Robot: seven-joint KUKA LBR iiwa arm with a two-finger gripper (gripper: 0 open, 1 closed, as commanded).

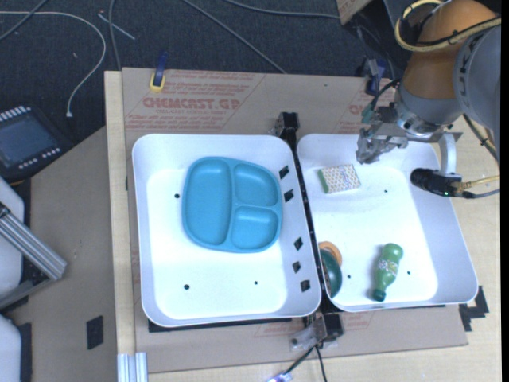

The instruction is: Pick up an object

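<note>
We judge this the approach step: our gripper (371, 151) hangs at the upper right, its state impossible to tell, just right of the small sponge (340, 179) in the right bin (445, 237), so we next descend onto it.

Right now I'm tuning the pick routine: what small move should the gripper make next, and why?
Probably shift toward the patterned pad and descend. The gripper hovers at the right bin's far edge, just beside it; the green bottle lies farther off.
</note>
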